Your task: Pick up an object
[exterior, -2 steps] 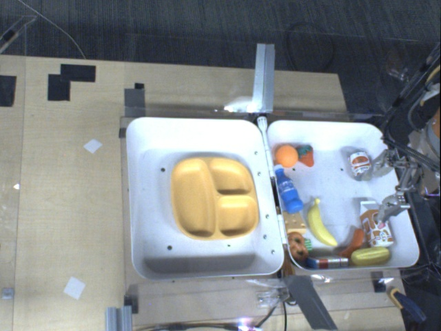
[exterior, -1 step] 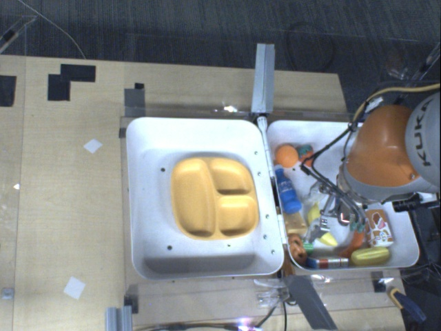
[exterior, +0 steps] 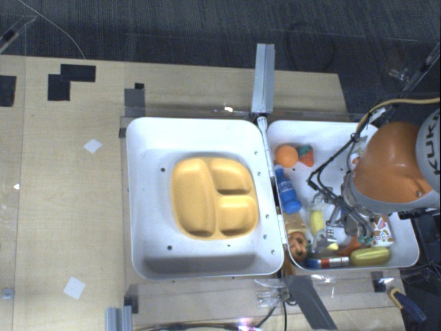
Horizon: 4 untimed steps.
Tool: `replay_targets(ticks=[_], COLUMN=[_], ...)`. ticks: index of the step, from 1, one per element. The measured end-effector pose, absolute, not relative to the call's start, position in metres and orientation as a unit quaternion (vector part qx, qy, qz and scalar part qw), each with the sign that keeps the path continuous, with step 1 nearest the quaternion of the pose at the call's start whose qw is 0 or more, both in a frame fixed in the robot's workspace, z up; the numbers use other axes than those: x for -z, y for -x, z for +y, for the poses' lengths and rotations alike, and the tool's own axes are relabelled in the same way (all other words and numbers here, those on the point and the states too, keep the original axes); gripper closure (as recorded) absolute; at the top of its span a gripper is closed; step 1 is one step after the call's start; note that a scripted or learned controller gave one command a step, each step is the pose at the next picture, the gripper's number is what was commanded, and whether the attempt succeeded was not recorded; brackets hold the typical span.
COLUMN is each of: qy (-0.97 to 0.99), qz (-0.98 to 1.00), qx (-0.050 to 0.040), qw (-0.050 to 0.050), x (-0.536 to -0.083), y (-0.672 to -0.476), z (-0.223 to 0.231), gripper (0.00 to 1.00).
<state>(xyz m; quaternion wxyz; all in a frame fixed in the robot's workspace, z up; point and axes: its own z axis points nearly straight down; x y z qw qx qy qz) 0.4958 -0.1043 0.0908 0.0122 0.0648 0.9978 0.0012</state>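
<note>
The two-finger pincer [exterior: 335, 227] hung low in the right-hand shallow white bin [exterior: 406, 254], near its front edge; whether it stood open or closed could not be told, as cables and the orange wrist band [exterior: 389, 161] masked it. No object was seen held.

Candidate objects crowded the bin's left and front sides: a small yellow cylinder [exterior: 316, 221] just beside the pincer, a blue plastic bottle [exterior: 288, 196] along the left wall, an orange ball [exterior: 286, 156] toward the back-left corner, and an oblong yellow-green piece [exterior: 370, 256] at the front edge.

The left-hand white bin [exterior: 148, 185] carried a yellow moulded compartment tray [exterior: 213, 197] at its centre.

Judged risk: the clutter could cause a pinch on two items or a glancing miss.

Partial lettering "KU" showed on the grey arm [exterior: 431, 147]; other labels were illegible.
</note>
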Motion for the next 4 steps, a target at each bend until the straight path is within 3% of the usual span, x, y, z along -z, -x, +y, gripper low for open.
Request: replay_targets(ticks=[1,3,4], qy=[-0.025,-0.025,-0.173], qz=[1.000,1.000,0.985], qx=[0.0017,0.0018,0.0003], qw=[0.010,0.009,0.010], x=[-0.089,-0.089,-0.090], y=[-0.583,-0.583,-0.547], z=[-0.168,-0.167,-0.106], gripper=[0.00,0.00,0.00])
